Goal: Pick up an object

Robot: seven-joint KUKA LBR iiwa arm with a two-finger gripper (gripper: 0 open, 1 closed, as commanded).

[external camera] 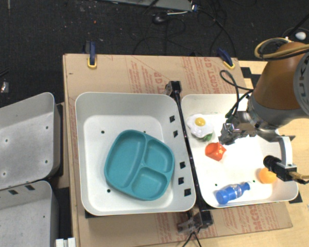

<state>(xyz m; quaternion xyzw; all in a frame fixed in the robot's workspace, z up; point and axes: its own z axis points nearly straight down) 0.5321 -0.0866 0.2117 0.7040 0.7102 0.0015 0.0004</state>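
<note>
Red toy piece (215,151) is my likeliest target: it lies in the right bin (247,199), just below and to the camera's left of the gripper (230,133), touching or nearly touching its tip. I cannot tell from this slant whether anything is caught.

Working outward from the tool, a fried-egg toy (200,125) with a bit of green beside it lies a little farther toward the divider. An orange ball (267,176) sits on the far side of the tool, toward the bin's near right corner, and a blue bottle (230,193) lies on its side along the front wall, well apart from the tool. Beyond the divider, the left bin (87,138) carries a teal divided tray (139,164).

To do this well, I would centre over the red piece before descending, keep clear of the egg toy, straddle it squarely, then close and lift slowly to confirm it comes up.
</note>
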